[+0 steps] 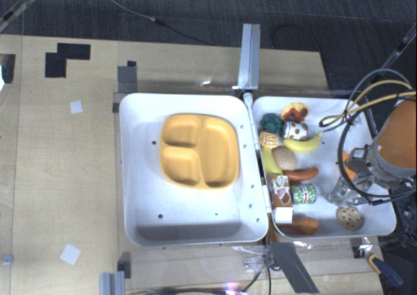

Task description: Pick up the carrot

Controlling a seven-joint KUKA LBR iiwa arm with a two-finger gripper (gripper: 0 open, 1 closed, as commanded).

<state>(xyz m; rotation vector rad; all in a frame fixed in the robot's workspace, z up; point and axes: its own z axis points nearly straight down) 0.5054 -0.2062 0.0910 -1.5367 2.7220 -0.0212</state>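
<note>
I see the arm reaching in over the right bin, its orange band hanging above that bin's right side. The jaws sit low near the bin's right wall, tangled among cables, and I cannot tell how far apart they stand or whether anything is between them. Just beside the wrist, at its left, a small orange shape peeks out; it may be the carrot, but it is mostly hidden and I cannot be sure.

The rest of the right bin is crowded along its left half. A banana lies near the far edge, with a dark green vegetable to its left. Below them a sausage lies across the middle, a green can lies just beneath it, and a brown bread roll rests at the near edge. A cookie sits in the near right corner (close under the jaws).

The left bin holds a yellow divided plate toward its far middle. Both bins rest side by side on the counter.
</note>
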